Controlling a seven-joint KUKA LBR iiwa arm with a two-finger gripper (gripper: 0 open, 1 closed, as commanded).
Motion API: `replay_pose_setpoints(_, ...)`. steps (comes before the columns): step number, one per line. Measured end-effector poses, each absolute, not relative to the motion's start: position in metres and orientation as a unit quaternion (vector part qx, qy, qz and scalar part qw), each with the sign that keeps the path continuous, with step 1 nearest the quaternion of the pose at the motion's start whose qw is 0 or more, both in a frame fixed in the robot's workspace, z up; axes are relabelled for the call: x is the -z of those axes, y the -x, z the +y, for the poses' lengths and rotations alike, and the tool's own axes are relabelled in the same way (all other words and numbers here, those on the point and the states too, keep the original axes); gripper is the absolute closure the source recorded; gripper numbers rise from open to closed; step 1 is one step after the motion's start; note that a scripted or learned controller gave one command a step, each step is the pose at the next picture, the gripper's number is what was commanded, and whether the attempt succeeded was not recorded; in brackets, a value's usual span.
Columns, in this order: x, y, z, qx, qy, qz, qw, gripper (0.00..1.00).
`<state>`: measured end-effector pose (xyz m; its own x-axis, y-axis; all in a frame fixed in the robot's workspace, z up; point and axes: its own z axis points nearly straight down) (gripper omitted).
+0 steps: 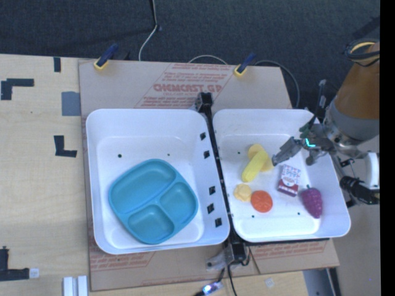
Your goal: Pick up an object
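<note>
From where I stand, the claw hangs over the right bin, above the small red and white packet. Its two fingers are spread apart and nothing is between them. The things to pick all lie in this right bin: a yellow piece to the left of the claw, a small yellow-orange piece touching an orange ball, and a purple fruit close to the packet. The left bin carries a blue divided plate.

I think the step in hand is the approach. To do it well, the claw should choose one thing that lies free. The yellow piece seems a good choice, because it has space around it. The fingers should come down on both sides of its narrow width and close only when low enough. The packet is flat and near the purple fruit, so it may slip.
</note>
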<state>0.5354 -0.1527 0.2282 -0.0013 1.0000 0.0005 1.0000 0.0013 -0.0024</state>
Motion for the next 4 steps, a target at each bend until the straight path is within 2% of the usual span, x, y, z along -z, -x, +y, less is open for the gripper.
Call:
replay_pose_setpoints(1,-0.228,-0.536,-0.153,-0.0005,0.707,-0.708,0.001,0.00)
replay_pose_setpoints(2,-0.164,-0.534,-0.150,-0.0024,0.707,-0.708,0.003,0.00)
replay_pose_setpoints(3,-0.106,-0.538,-0.157,-0.0014,0.707,-0.708,0.001,0.00)
replay_pose_setpoints(4,-0.088,-0.539,-0.160,-0.0008,0.707,-0.707,-0.005,0.00)
